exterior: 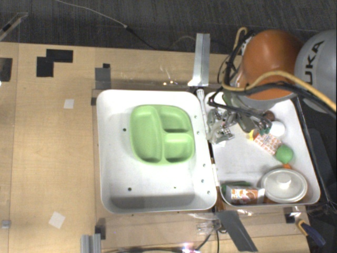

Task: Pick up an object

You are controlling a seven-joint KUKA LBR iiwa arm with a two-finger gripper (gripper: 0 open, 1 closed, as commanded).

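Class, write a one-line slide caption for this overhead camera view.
KUKA arm lowers its gripper into the cluttered right bin; a green divided plate sits in the left bin.

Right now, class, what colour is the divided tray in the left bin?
Light green, seen clearly in the camera view.

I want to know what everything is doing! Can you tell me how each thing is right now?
Green plate: right way up, flat in the left bin.
Silver bowl: upright in the right bin.
Carton: lying on its side.
Green ball: resting by a packet.
End effector: low over the right bin.
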